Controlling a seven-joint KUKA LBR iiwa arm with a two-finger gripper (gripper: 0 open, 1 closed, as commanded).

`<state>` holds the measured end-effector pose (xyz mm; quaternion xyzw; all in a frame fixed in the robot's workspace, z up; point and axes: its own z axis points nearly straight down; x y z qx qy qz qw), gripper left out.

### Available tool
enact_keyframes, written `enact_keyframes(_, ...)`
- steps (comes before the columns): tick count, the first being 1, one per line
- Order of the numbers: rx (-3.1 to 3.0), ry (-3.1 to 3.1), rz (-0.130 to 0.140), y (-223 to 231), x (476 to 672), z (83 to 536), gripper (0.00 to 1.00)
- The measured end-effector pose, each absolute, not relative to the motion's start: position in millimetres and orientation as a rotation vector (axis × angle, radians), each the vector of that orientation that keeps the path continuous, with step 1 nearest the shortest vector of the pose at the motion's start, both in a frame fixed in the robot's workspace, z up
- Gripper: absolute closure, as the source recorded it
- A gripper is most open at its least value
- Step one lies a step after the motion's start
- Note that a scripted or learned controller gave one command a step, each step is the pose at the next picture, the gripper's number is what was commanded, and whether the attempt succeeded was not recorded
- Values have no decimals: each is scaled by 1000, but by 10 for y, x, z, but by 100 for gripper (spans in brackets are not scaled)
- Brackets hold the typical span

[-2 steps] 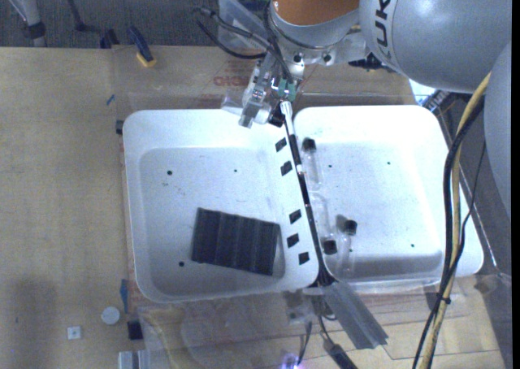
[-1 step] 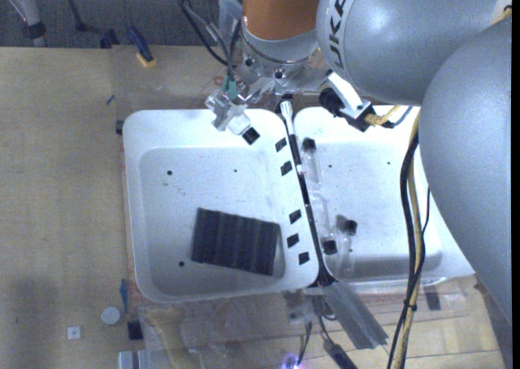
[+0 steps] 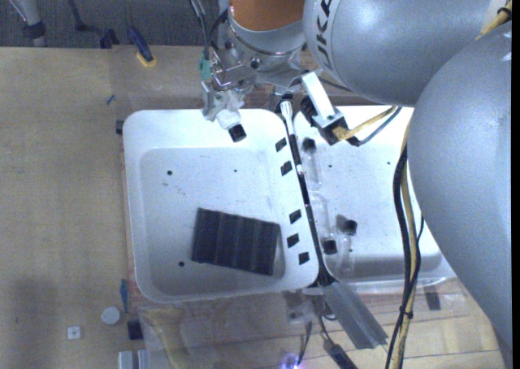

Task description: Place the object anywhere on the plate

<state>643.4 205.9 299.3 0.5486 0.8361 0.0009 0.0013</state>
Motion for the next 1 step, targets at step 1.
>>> enact_keyframes(1, 2202, 2240, -1, 2174, 6663, 2498, 100)
